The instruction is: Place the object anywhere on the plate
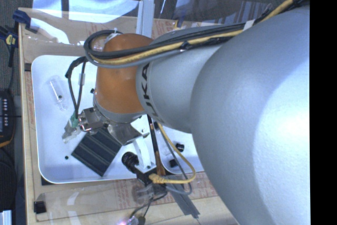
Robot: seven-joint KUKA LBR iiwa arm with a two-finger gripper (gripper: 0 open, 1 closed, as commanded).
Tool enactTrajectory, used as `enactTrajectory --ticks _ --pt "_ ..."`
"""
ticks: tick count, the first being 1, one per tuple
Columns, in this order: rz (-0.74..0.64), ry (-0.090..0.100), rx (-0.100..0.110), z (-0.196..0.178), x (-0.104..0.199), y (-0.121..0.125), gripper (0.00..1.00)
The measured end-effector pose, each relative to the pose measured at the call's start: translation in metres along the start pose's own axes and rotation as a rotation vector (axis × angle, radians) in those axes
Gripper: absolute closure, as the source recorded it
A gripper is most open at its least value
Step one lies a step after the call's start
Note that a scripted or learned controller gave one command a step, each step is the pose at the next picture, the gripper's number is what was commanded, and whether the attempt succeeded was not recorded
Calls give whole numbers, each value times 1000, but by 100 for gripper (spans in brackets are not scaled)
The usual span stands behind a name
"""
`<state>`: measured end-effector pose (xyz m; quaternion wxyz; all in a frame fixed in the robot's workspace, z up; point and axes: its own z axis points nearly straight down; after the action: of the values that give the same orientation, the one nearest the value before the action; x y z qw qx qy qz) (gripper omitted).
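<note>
A fixed camera above the bench looks down at a slant, and most of the frame is taken up by the grey arm (237,87), which reaches in from the right. Its orange band (118,76) sits over the left white bin (39,113), with yellow and black cables (174,42) draped along the top of it. Below the band, the wrist hardware can be seen, including a dark ribbed block (96,151) low over the bin floor. The gripper (79,125) is seen only in part at the band's lower left, pointing down into the bin; how its jaws stand cannot be told, and nothing is shown clasped there. A small clear, tube-like object (57,91) is seen lying flat on the bin floor toward the bin's left side, up and left of the gripper and apart from it. A curved white rim, perhaps the plate (176,168), is glimpsed under the arm toward the lower middle, partly hidden.
</note>
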<state>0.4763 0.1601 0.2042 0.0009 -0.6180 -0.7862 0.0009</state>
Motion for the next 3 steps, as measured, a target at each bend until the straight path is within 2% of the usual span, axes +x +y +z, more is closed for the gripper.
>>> enactTrajectory --ticks 1,2,3 --pt "259 -10 10 98 43 9 0" --pt "35 0 -2 -52 -6 8 0" --pt "26 1 2 -61 -4 8 100"
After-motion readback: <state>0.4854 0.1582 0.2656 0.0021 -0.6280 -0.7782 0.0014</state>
